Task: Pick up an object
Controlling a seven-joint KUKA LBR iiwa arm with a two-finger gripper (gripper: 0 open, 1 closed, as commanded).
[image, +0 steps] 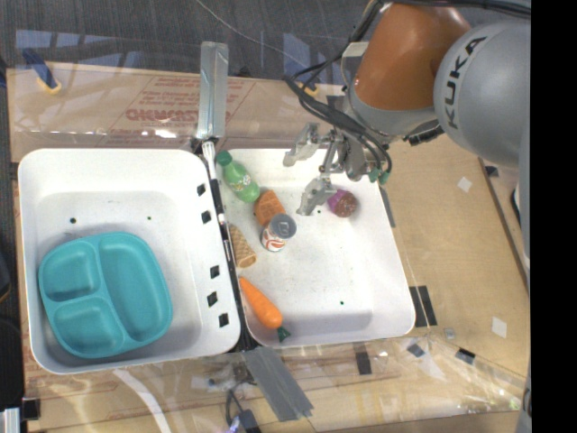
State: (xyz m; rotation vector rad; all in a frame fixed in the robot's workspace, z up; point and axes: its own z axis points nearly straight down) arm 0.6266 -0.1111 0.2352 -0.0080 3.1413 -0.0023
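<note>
Tool hanging open over the right bin, nothing between its fingers.

Taking that bin as the landmark — the tool sits over its far side, a purple thing just beside it, a can and a brown piece nearer the middle, a green bottle by the far-left corner, a carrot at the near-left; a teal tray lies in the neighbouring bin.

The desk was light brown board, with dark grey floor at 12 o'clock.
</note>
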